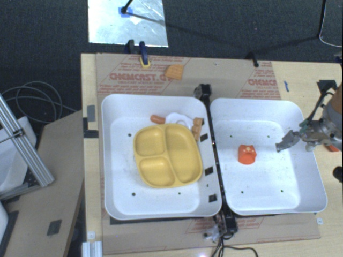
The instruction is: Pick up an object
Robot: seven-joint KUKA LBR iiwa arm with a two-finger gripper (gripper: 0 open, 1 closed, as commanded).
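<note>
A small orange-red object (247,154) lies in the right bin (278,199), left of its middle. My gripper (293,146) hangs over the right bin's right side, well to the right of that object and apart from it. It is open, and nothing sits between its fingers. In the left bin (120,197) rests a yellow divided plate (167,156). Behind the plate are an orange sausage-shaped piece (157,119), a white item (177,120) and a small brown piece (197,126).
A tan block (174,71) lies on the cardboard behind the left bin, near a blue and yellow clamp (143,54). A black divider (210,143) runs between the bins. A shiny sheet (127,15) lies on the floor beyond the bench.
</note>
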